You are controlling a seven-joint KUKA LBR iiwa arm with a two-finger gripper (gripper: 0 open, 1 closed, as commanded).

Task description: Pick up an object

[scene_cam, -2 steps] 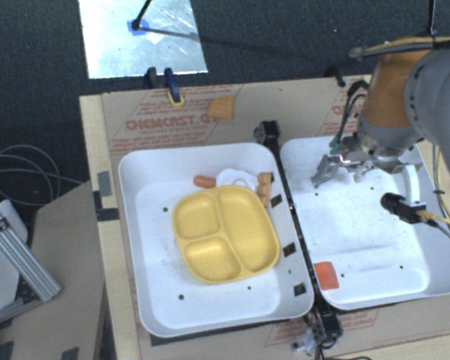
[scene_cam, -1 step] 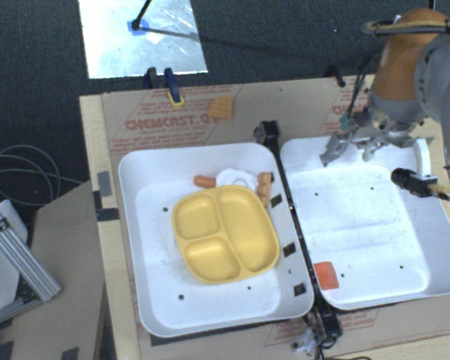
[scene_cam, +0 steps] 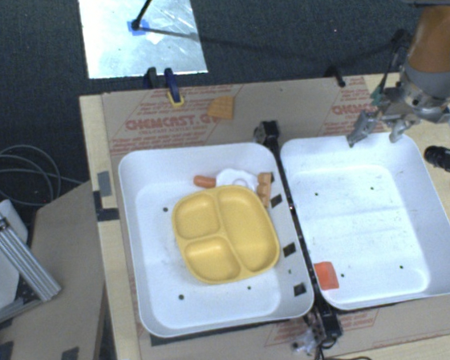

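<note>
End effector [scene_cam: 380,128] above right bin [scene_cam: 435,216] rim

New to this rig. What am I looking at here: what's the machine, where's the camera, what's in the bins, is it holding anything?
One fixed camera looks down at a slant on a bench. The machine is a grey robot arm with an orange band, reaching in from the right; its two-finger gripper hangs open above the far edge of the right bin, with nothing between its fingers. The left bin holds a yellow divided plate; behind the plate lie an orange carrot-like piece, a white object and a small tan piece. The right bin holds a small orange block near its front-left corner.
</note>
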